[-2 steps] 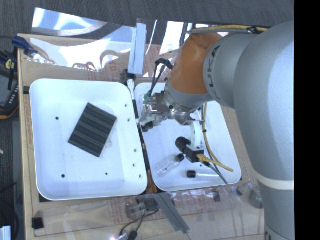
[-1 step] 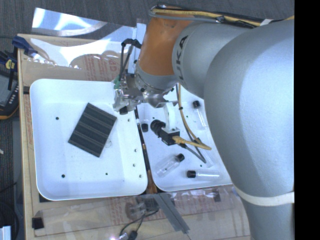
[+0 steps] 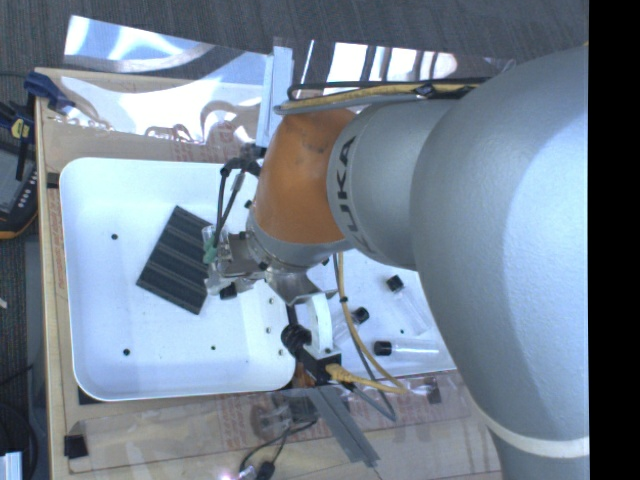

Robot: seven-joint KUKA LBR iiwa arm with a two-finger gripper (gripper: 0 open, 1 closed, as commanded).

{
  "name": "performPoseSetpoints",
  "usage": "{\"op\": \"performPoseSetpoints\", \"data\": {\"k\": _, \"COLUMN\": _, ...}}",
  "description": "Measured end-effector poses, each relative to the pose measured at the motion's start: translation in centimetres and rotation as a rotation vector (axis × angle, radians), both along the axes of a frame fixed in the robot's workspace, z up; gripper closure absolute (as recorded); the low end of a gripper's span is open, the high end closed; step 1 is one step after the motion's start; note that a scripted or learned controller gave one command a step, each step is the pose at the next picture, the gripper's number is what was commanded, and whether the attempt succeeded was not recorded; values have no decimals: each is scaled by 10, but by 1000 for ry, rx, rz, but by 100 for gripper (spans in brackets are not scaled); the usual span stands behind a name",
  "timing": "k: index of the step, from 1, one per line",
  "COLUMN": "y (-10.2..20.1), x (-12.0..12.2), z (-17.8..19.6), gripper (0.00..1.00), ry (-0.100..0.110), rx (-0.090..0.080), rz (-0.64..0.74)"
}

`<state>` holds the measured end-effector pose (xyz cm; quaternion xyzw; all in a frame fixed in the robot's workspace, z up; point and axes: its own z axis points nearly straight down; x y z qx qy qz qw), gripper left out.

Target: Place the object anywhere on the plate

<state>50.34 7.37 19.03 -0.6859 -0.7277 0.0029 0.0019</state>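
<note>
**One ribbed dark plate in the left bin, arm hanging over its right edge**

The left shallow white plastic bin (image 3: 100,358) holds one thing that can be counted with certainty: a single dark grey, ribbed rectangular plate (image 3: 180,259), lying flat and turned at a slant, in the upper middle of the bin floor. A few small dark dots mark the bin floor around it.

The large grey arm with its orange band (image 3: 300,183) reaches in from the right and covers most of the right white bin (image 3: 415,313). Its wrist hangs just beside the plate's right edge, over the boundary between the two bins. The two-finger gripper (image 3: 222,268) sits beneath the wrist hardware, where cables and fittings hide it; how it stands, and whether it has hold of anything, cannot be told.

In the visible strip of the right bin lie three small black pieces (image 3: 394,284) and one clear tube-like item (image 3: 415,348). Which of these is the object to be placed cannot be told; nothing rests on the plate.
</note>
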Motion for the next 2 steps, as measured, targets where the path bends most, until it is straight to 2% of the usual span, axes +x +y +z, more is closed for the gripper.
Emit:
{"op": "performPoseSetpoints", "data": {"k": 1, "y": -44, "x": 90, "z": 32, "gripper": 100, "ry": -3, "rx": -1, "rz": -498}}
{"op": "performPoseSetpoints", "data": {"k": 2, "y": -3, "x": 142, "z": 67, "gripper": 100, "ry": -4, "rx": -1, "rz": -672}}
